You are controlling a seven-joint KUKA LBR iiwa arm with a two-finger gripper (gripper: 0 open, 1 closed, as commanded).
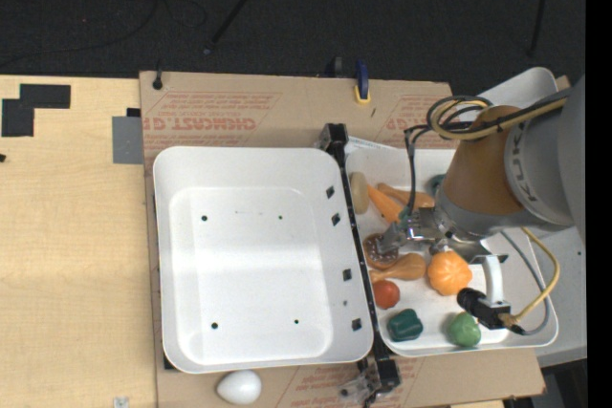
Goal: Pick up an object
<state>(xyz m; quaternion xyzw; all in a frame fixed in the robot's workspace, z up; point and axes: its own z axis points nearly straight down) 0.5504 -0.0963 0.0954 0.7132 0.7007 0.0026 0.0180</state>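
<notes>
1. Clutter crowds my gripper (387, 246), low at nine o'clock in the right bin (545, 335); whether it is apart or together, I cannot tell.
2. Tan piece (406, 267) and red ball (386, 293) lie beneath, touching neighbours; I judge a grab may slip.
3. Orange fruit (448, 272), at three o'clock, could get nudged.

grey arm (550, 158), orange band (483, 172)
</notes>
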